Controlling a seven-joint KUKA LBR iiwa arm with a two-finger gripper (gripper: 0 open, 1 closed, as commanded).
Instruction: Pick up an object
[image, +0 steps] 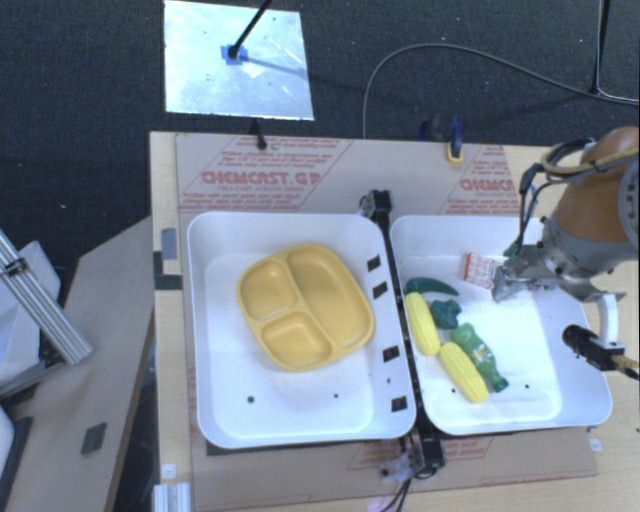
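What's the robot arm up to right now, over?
Gripper low in right bin, beside red-and-white packet. Corn cobs untouched. Nothing blocking.

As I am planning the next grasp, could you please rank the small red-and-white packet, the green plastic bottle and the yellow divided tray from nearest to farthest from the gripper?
1. Small red-and-white packet, right bin, just left of the gripper.
2. Green plastic bottle, right bin, nearer the camera.
3. Yellow divided tray, left bin.

Arm low, wrist bent — hand (507, 283) down
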